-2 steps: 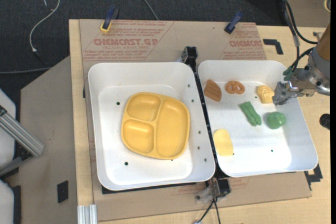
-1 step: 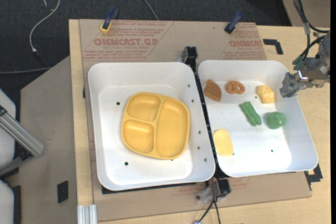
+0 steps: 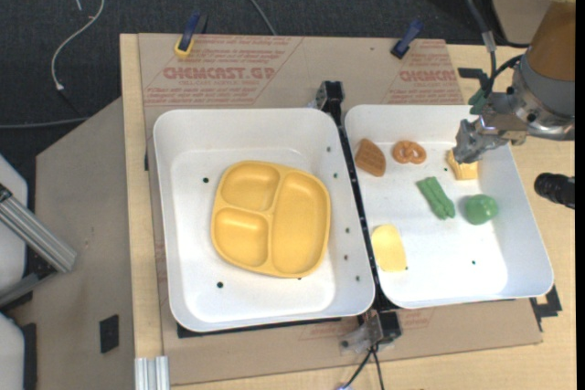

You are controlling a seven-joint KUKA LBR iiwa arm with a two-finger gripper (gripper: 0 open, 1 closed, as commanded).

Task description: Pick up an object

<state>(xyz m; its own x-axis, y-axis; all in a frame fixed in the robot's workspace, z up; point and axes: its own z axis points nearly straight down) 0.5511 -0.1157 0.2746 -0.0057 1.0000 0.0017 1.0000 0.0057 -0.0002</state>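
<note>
My gripper point(image 3: 473, 144) hangs over the far right part of the right bin point(image 3: 512, 274). It is directly above a small yellow block point(image 3: 464, 168) and overlaps the block's upper edge. In the same bin lie a brown bread-like piece point(image 3: 370, 157), an orange pretzel point(image 3: 409, 152), a long green piece point(image 3: 436, 197), a round green piece point(image 3: 480, 209) and a pale yellow piece point(image 3: 388, 247).
The left bin point(image 3: 183, 151) holds a yellow divided plate point(image 3: 271, 217). A black clamp point(image 3: 330, 94) sits at the far end of the ridge between the bins. Blue clips point(image 3: 189, 34) hold the cardboard base at the back.
</note>
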